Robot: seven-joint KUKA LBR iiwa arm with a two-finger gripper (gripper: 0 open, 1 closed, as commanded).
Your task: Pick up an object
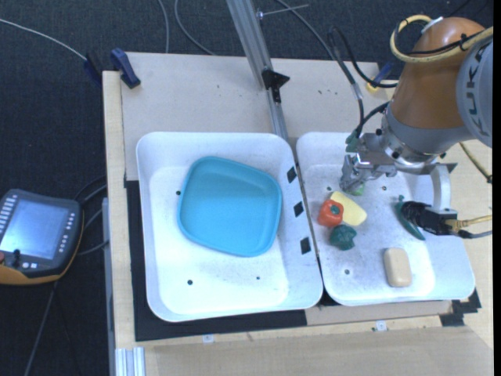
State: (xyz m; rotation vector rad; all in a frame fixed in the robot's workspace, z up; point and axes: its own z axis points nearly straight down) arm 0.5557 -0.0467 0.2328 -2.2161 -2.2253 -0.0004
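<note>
End effector hanging low over the right bin, grip state impossible to tell, red toy, yellow piece, teal lump just near of it, blue plate in left bin

A robotics lab is showing itself here: a plywood bench is standing on dark carpet, with loose cables trailing across the floor. A teach pendant is lying beside the bench, and an aluminium mast is rising over two white bins.
</note>
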